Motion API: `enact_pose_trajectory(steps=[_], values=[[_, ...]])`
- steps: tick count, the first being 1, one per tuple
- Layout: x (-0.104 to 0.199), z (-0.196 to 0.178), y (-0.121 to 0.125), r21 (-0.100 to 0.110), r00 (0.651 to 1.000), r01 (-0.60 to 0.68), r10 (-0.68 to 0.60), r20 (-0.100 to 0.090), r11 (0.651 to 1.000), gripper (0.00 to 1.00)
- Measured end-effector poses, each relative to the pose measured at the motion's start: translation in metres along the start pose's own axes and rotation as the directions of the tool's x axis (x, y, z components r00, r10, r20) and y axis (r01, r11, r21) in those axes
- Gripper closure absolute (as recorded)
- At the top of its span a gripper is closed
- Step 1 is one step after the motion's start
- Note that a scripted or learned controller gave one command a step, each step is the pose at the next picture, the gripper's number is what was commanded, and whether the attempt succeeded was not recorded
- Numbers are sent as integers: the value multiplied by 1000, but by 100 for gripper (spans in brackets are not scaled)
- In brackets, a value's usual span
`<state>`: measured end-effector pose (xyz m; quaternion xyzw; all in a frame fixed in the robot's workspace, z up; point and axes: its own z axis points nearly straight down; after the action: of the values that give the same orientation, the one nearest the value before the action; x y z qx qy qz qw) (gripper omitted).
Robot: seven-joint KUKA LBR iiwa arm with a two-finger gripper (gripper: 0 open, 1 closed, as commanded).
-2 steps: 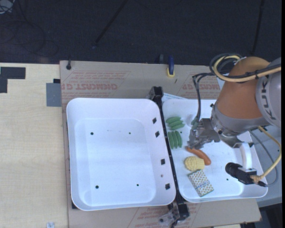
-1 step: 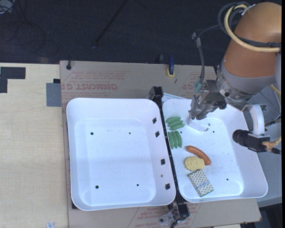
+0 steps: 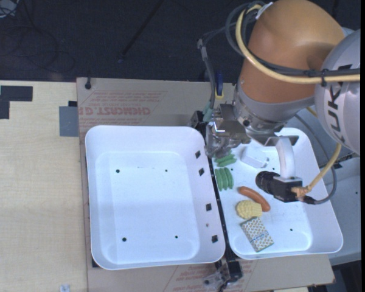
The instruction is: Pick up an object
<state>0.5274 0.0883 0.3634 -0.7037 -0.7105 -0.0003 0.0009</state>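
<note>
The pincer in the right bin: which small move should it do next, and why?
Probably a short descent toward the upper green piece, lying just beside the pincer near the right bin's inner wall. It is the nearest thing; the orange piece and yellow piece lie farther off.

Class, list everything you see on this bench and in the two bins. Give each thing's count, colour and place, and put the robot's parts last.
bins: two, white, side by side on the cardboard sheet
cardboard sheet: one, brown with red print, under the bins
bench: one, pale wood, left of the bins
green pieces: two, green, right bin, by its left wall
sausage-shaped piece: one, orange, middle of the right bin
lumpy piece: one, yellow, right beside the orange one
packet: one, blue-grey patterned, right bin, near its front edge
arm: one, grey with orange band, over the right bin's far side
gripper: one, grey, over the right bin's far left corner
</note>
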Motion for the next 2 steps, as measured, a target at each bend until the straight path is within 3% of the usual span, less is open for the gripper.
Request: enact_pose_trajectory(steps=[1, 2], values=[[40, -72, -39, -3, 1000, -3, 3, 0, 1000, 100], [74, -144, -51, -4, 1000, -6, 6, 1, 1000, 100]])
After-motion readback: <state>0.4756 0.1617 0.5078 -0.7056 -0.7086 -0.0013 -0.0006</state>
